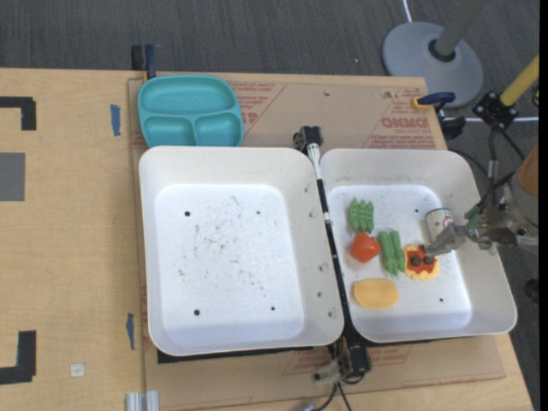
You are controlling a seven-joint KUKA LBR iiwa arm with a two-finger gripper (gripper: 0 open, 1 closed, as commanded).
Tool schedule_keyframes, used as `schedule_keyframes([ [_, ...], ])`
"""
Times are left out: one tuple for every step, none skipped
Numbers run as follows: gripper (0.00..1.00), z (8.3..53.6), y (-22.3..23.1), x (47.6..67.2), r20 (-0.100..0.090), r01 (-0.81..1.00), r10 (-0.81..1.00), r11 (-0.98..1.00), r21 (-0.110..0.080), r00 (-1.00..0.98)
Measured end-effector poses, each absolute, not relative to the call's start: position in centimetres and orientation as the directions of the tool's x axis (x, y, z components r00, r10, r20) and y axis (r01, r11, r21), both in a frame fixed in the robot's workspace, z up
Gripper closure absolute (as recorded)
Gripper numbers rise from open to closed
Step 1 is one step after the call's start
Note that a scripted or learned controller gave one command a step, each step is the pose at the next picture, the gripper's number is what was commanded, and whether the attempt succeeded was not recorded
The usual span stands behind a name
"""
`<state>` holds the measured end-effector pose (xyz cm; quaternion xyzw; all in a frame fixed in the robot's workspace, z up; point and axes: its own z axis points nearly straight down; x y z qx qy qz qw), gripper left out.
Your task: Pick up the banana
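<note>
Two yellow things lie in the right bin [488, 315], and I cannot tell which is the banana. One is a plain yellow rounded piece [376, 294] near the bin's front. The other is a smaller yellow piece with orange and dark marks [420, 264] further right. My gripper [435, 247] reaches in from the right over the bin's right rim, with its tip just above and touching the upper edge of that marked piece. A small pale grey object [437, 221] sits right behind the gripper tip.
Also in the right bin are a green ridged toy [360, 215], a red tomato-like toy [365, 247] and a green cucumber-like toy [391, 252], all left of the gripper. The left bin [163, 229] adjoins. A teal divided tray [190, 110] lies behind it.
</note>
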<state>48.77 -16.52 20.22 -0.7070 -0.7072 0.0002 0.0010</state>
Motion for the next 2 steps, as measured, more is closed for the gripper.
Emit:
schedule_keyframes([
  [0.00,9.5,-11.8,47.9,0.003,0.837,0.837,0.547,-0.001,-0.547],
  [0.00,8.6,-9.9,48.0,0.002,0.967,0.967,0.256,0.001,-0.256],
])
